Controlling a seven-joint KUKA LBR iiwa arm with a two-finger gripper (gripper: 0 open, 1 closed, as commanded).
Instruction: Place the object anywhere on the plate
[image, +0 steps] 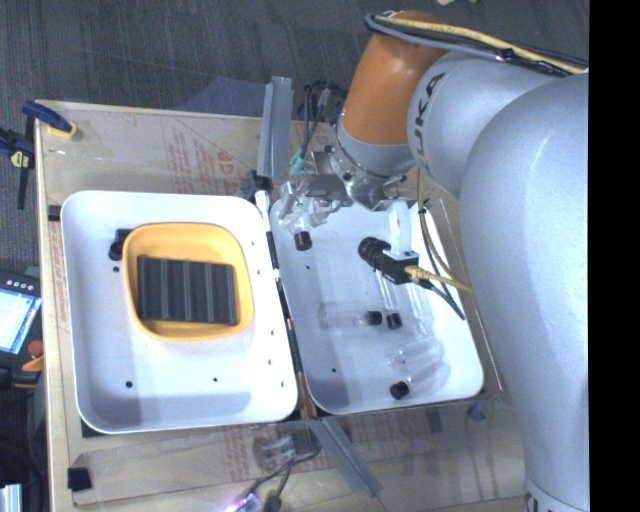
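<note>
The task is looking barely begun: the yellow plate (187, 278), holding only a dark ridged insert, is sitting in the left bin (100, 390), while the objects, clear tubes (352, 318) with black caps, are lying in the right bin (460, 385) toward 5 o'clock. The gripper (300, 215) is hanging over that bin's 11 o'clock corner with nothing visibly between its tips; how far they are parted I cannot tell. Part of "KUKA" is showing on the arm (500, 170), and the bench's (150, 150) faint red print is staying unreadable.
</note>
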